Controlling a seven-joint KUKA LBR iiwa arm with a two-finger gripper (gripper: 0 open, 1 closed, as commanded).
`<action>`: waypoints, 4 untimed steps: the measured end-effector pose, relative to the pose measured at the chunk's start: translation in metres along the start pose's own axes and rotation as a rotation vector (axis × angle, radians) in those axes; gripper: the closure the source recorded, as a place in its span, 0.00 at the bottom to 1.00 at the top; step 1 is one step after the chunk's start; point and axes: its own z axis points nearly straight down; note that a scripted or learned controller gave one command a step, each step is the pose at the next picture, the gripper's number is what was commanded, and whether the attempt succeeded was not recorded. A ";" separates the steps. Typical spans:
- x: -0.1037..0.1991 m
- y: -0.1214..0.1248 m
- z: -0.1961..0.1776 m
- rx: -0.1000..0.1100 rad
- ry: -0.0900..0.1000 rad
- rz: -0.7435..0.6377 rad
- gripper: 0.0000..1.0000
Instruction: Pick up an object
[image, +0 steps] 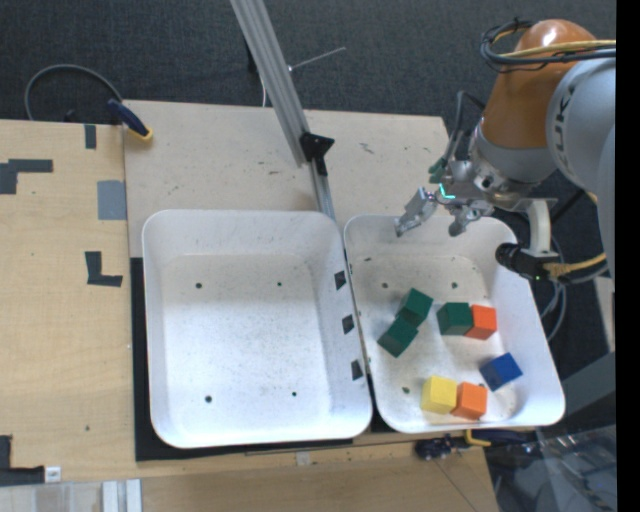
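**Inspector:** State of the pick at the moment you logged?

**Operator:** Not begun, in my judgement. I had the end effector (433, 218) over the far rim of the right bin (530, 330), at about twelve o'clock of that bin. Its two fingers were spread apart with nothing between them. Every block lay on the bin floor, so the descent, the closing and the lift were all still to do.

**Inspector:** Where were the candidate objects?

**Operator:** All in the right bin. Two dark green blocks (404, 321) sat touching each other near its centre, one tilted against the other. At three o'clock of those stood a green cube (454, 318) pressed against an orange cube (483, 322). A blue cube (500, 370) sat towards five o'clock, turned on the diagonal. At six o'clock a yellow cube (438, 394) touched a second orange cube (471, 400).

**Inspector:** Materials and surfaces?

**Operator:** The blocks looked like small rigid cubes with matte, solid-coloured faces and squarish edges; I could not tell whether foam, wood or plastic. The bins were shallow white trays with rounded corners and sloped walls, the floors speckled with dark scuffs. The left bin (160, 300) showed the same wear. The counter (60, 300) was pale wood with grey tape marks.

**Inspector:** Risk?

**Operator:** I judged the paired blocks awkward for a clean pinch; the blue cube stood freest.
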 end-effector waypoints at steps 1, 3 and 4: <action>0.000 0.001 -0.003 -0.005 -0.001 -0.001 0.00; -0.012 -0.007 0.106 0.002 -0.002 0.001 0.00; -0.011 -0.009 0.147 0.000 -0.002 0.000 0.00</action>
